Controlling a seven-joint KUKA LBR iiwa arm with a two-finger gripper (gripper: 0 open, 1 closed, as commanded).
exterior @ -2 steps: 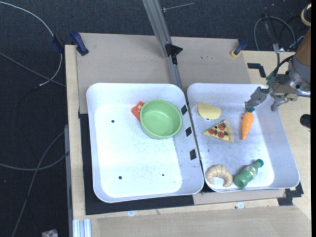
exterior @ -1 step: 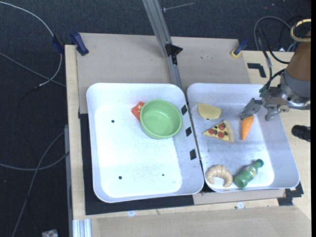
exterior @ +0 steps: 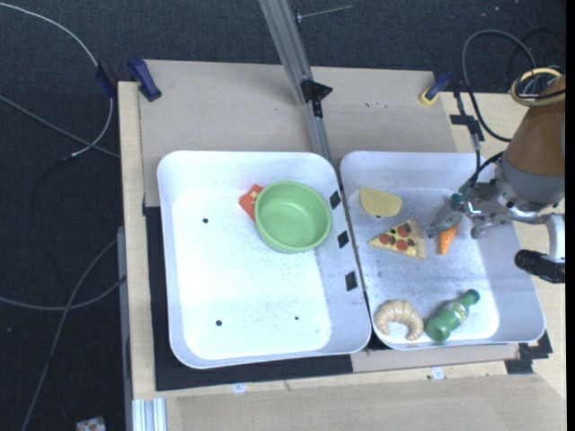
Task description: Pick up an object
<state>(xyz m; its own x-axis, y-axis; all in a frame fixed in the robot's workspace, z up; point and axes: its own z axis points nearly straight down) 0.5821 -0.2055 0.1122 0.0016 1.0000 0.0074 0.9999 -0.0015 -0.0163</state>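
Observation:
My gripper (exterior: 464, 219) hangs over the right part of the right bin (exterior: 517, 303), its fingers spread open. A small orange carrot (exterior: 445, 240) lies just below the left fingertip (exterior: 446, 217), touching or nearly touching it, and is not clearly between the fingers. To its left lie a pizza slice (exterior: 400, 239) and a yellow wedge (exterior: 381, 203). A croissant (exterior: 401, 318) and a green bottle (exterior: 451, 316) rest near the bin's front edge.
The left bin (exterior: 225, 285) holds a green bowl (exterior: 292, 215) with a red piece (exterior: 249, 199) tucked at its left rim. A metal pole (exterior: 287, 43) slants in from the top to the gap between the bins. Cables hang beside the arm at right.

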